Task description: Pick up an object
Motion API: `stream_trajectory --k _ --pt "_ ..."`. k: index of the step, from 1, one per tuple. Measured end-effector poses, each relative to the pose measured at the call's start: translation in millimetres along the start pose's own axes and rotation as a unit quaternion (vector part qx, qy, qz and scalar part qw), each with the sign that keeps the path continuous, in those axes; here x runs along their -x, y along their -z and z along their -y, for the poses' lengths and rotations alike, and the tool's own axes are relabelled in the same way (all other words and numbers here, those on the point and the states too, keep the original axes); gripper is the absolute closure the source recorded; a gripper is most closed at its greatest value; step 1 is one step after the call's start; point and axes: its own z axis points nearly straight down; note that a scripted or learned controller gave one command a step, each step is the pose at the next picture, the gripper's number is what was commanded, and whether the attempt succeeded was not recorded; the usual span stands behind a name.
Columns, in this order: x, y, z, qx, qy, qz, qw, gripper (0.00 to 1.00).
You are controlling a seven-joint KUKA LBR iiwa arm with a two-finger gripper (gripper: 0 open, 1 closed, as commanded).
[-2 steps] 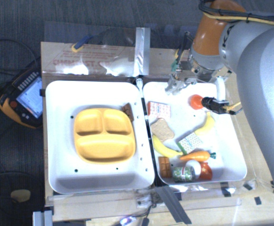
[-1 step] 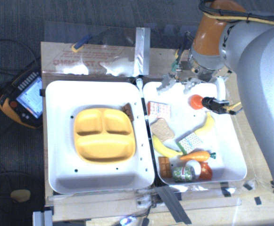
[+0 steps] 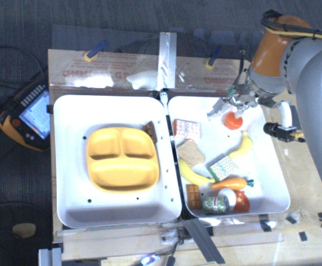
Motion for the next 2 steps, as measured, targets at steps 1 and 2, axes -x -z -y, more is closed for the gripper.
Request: stream_trajectory --k 1,2 --pt "39.5 -50.7 15.7 0.004 0.052 -0.001 0.9986 0.00" --pt "48.1 -25.4 51.9 0.002 0.031 -0.003 0.9995 0.00"
